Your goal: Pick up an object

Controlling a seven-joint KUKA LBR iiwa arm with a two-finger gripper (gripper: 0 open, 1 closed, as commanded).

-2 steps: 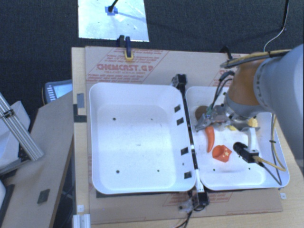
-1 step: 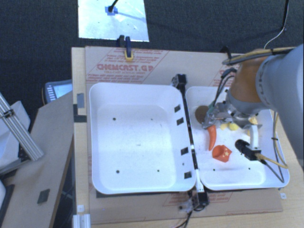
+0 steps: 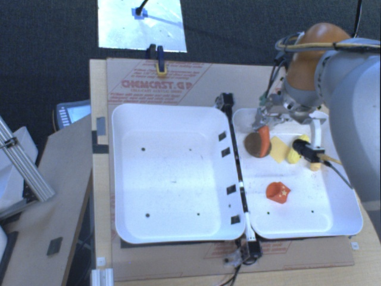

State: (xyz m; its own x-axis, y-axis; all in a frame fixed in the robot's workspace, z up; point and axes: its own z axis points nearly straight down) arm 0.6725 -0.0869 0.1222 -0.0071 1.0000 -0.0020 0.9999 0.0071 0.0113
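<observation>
Currently gripper (image 3: 264,119) hangs over far-left corner of right bin (image 3: 339,219), arm reaching in from the right w/ orange band (image 3: 314,49) above the wrist; can't tell if gripper is open or closed, tips too small and blurred against the white. Just near-side of the gripper, brown-orange round obj (image 3: 258,143) sits in the bin's far-left part, close to the divider; can't tell whether gripper touches it. Yellow block (image 3: 278,150) is against its right side, and 2nd yellow piece (image 3: 293,154) is just right of that. Red obj (image 3: 277,192) lies apart from these, nearer the viewer, approx mid-bin. Left bin (image 3: 125,177) sits beside right bin, rims meeting, w/ black clips (image 3: 226,152) along the shared edge. Both bins rest on cardboard sheet (image 3: 196,76) w/ red print. Yellow clamp (image 3: 161,70) at the sheet's far edge; shiny square plate (image 3: 119,22) beyond it on dark backdrop. Metal rail (image 3: 24,165) slants at far left of scene
</observation>
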